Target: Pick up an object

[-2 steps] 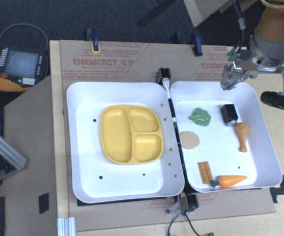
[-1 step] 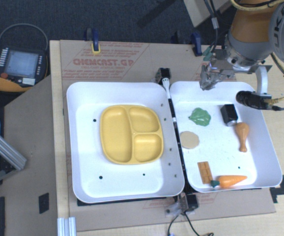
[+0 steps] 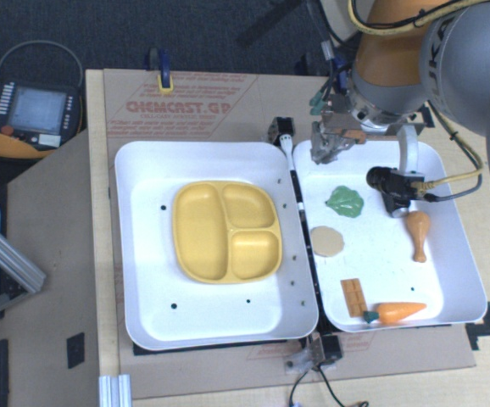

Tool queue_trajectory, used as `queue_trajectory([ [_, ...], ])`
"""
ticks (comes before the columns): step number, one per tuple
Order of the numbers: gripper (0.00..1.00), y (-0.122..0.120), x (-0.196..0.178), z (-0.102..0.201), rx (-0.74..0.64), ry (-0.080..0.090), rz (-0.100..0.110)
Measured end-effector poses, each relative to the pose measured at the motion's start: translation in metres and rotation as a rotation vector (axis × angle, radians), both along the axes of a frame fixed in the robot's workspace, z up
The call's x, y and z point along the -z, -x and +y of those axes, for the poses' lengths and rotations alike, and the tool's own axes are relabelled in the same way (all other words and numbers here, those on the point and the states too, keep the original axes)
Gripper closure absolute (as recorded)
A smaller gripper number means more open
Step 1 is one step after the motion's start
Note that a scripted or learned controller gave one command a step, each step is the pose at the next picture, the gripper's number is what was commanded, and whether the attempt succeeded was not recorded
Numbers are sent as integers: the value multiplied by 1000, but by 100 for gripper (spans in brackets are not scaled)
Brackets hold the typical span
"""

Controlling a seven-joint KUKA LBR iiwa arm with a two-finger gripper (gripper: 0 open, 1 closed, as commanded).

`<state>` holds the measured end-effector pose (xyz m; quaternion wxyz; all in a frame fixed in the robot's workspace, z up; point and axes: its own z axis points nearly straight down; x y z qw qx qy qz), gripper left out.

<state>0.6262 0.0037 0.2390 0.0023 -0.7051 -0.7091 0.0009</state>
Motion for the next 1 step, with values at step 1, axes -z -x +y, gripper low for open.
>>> queue_trajectory([
  [1, 100, -1, -2, 58, 0, 1, -6],
])
